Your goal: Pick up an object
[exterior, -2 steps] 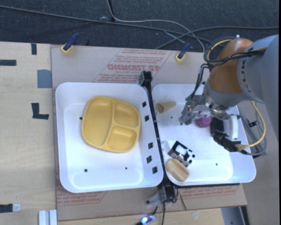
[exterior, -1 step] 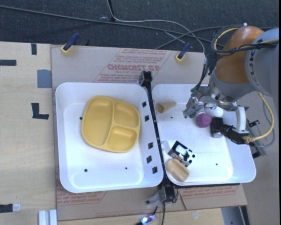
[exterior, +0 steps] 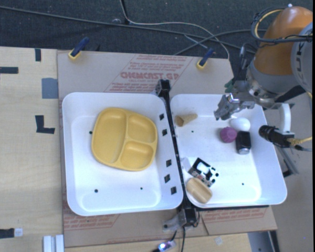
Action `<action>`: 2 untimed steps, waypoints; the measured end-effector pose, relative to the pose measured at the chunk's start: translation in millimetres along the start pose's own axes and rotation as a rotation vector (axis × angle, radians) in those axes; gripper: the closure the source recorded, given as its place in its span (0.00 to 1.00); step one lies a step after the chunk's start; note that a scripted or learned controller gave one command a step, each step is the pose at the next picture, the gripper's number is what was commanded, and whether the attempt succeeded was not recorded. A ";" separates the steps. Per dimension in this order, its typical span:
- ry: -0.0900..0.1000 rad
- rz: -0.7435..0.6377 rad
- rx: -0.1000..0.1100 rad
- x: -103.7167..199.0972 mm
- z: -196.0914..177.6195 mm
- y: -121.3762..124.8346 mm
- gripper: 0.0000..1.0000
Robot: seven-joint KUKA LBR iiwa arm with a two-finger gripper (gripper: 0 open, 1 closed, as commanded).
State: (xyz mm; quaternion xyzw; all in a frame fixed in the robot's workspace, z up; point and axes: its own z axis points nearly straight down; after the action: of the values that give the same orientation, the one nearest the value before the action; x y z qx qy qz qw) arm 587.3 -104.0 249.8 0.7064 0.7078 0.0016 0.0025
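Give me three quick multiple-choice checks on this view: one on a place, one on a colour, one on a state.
1. The gripper is above:
A) the left bin
B) the right bin
C) the bare bench

2. The ball beside the white egg-shaped thing is:
A) green
B) orange
C) purple

3. The yellow plate lies:
A) open side up
B) upside down
C) propped on edge

Key:
1 B, it hangs over that bin's upper part, close to the white egg-shaped thing.
2 C, the ball is plainly purple.
3 A, the plate's three compartments face the camera.
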 end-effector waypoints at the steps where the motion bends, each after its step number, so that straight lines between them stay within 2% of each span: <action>1: 0.003 -0.004 0.007 49.0 -4.8 -9.3 1.00; 2: 0.002 -0.004 0.008 94.3 -7.0 -27.3 1.00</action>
State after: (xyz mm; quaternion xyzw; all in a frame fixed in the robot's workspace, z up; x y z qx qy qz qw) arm 559.7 -9.7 256.6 0.7051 0.7091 -0.0005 -0.0012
